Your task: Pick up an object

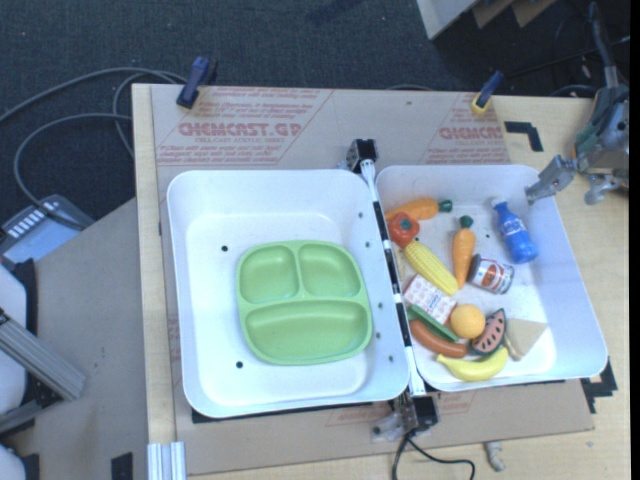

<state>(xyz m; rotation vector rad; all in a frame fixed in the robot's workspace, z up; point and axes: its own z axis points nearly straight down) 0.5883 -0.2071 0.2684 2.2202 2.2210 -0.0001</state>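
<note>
On my bench (300,118), the right bin (575,298) holds toy food beside the blue bottle (514,233). My gripper (600,158) hangs at its far-right corner; its state I cannot tell.

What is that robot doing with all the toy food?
The robot is supposed to pick up one of the toys, but it has not got one yet. Its gripper is up by the far right edge of the right bin, holding nothing. That bin has the play food piled in it: a corn cob, a carrot, a blue bottle, a can and a banana. The left bin has a green divided plate in it.
</note>
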